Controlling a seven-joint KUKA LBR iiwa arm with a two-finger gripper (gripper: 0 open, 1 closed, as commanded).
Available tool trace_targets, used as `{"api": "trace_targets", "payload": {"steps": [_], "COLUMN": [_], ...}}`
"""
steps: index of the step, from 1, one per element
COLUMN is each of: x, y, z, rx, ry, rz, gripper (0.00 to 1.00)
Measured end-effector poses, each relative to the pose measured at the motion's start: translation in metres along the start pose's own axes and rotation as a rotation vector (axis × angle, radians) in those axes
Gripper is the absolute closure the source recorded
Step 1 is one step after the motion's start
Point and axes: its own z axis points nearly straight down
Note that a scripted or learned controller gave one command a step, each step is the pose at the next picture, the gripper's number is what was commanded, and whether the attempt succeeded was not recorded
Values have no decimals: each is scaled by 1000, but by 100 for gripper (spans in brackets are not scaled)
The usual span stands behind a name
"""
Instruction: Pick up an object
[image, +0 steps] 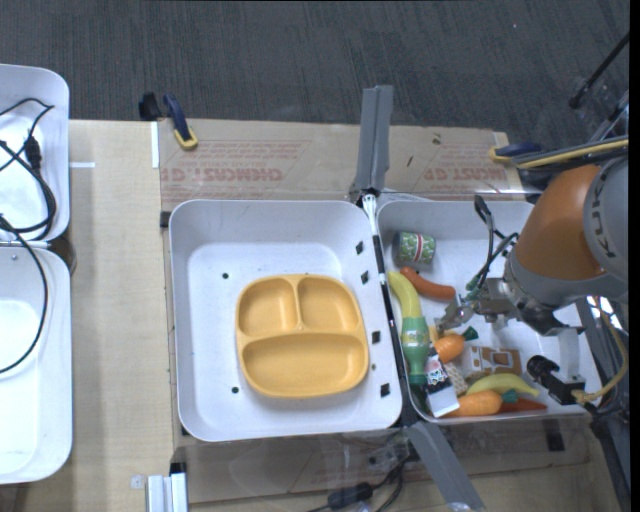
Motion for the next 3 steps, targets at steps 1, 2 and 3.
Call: {"api": "trace_targets", "payload": {"steps": [1,2,3], "x": [-1,-1,14], "y": [-1,-1,47], "z": [-6,-6,1], "rx": [6,6,0], "ry": [1,1,0], "rz": [4,4,-103], "gripper": [100,0,0]}}
